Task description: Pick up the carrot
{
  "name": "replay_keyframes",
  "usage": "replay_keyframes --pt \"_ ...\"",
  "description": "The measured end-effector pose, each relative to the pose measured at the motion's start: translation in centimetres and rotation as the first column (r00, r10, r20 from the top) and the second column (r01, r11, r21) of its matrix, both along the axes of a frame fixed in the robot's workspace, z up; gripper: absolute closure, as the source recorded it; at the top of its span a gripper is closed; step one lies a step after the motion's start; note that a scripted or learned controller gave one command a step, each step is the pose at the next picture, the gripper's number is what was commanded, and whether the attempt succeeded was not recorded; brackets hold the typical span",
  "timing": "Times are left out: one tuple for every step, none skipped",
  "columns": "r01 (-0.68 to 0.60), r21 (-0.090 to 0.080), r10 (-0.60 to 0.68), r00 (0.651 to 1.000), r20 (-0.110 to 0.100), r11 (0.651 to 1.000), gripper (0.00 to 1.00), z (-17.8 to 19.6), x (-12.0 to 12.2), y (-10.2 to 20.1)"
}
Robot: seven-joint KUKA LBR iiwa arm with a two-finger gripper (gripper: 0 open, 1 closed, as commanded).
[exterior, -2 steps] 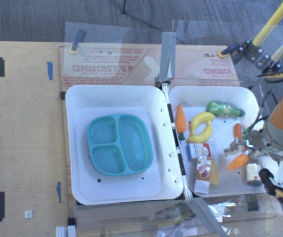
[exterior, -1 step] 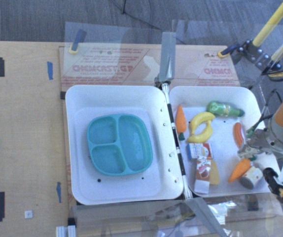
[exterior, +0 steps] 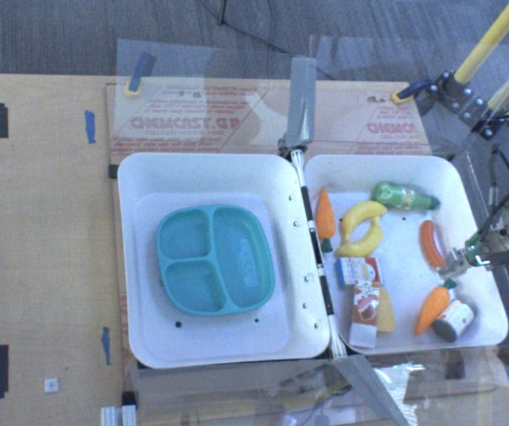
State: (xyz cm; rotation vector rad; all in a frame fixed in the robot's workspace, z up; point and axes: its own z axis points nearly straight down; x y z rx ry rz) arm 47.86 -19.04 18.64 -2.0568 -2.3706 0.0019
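Observation:
Two orange carrots lie in the right bin [exterior: 476,193]. One carrot [exterior: 325,215] lies along the bin's left wall, its green end toward the front. The other carrot [exterior: 432,310] lies tilted near the front right, its green top pointing up toward the gripper. My gripper [exterior: 461,261] reaches in over the bin's right side, just above that second carrot's leafy end and beside a red sausage [exterior: 431,243]. Nothing shows in its grasp.
The right bin also holds a yellow banana [exterior: 364,228], a green bottle [exterior: 403,196], two small cartons [exterior: 367,293] and a dark can [exterior: 455,319] touching the front carrot. A teal divided plate [exterior: 215,260] sits in the left bin [exterior: 139,238].

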Motion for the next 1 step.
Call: replay_keyframes --pt "-0.324 0.003 0.324 0.946 -0.001 0.946 1.0 -0.34 0.06 5.15"
